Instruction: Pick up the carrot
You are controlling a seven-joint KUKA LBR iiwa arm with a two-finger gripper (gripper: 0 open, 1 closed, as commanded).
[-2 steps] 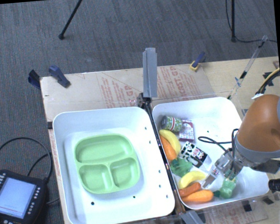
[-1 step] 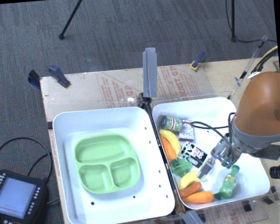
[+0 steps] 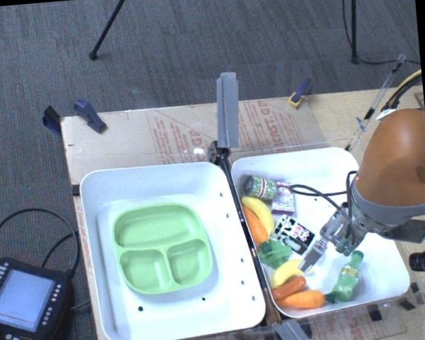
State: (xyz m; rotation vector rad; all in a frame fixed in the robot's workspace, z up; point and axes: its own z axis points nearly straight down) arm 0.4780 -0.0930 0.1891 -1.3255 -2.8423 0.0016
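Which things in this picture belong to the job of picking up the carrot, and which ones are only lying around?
Belong to the job:
- carrot, at the near edge of the right bin
- end effector, above that bin

Only lying around:
- green tray in the left bin
- banana
- can
- green bottle
- black-and-white box
- blue clamp

Even, soft overhead light, faint shadows, mild glare on white bins (image 3: pixel 97 214), slightly grainy.
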